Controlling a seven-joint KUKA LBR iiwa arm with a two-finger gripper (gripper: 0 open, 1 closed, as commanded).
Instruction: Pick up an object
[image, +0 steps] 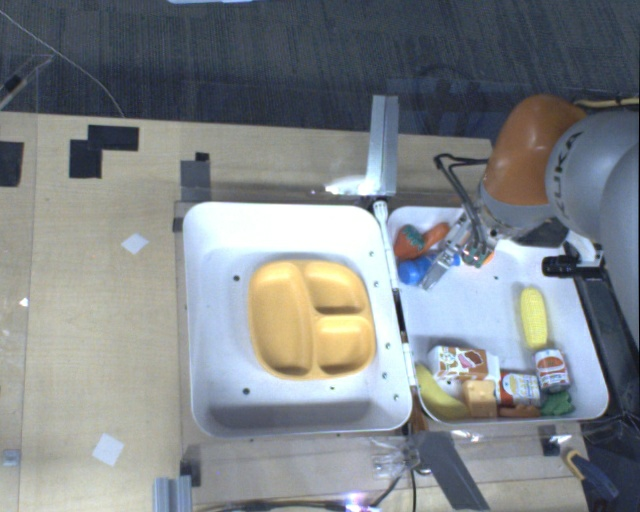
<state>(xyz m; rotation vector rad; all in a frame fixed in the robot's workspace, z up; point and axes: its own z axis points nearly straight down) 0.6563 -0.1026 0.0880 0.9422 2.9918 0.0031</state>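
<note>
My gripper (438, 270) hangs low over the back left corner of the right bin (490, 300). Its tip is right beside a small blue ball (410, 272) and seems to touch the ball's right side. An orange and red toy vegetable (414, 240) lies just behind the ball, against the bin's left wall. Nothing shows as lifted. The grey arm with its orange band (525, 150) reaches in from the upper right.
A yellow corn cob (534, 316) lies at the right of the right bin. Along that bin's front edge sit a banana (438, 392), a small carton (462, 362), a tan block (480, 398), a can (551, 370) and a green item (558, 403). A yellow divided plate (308, 318) lies in the left bin (215, 300).
</note>
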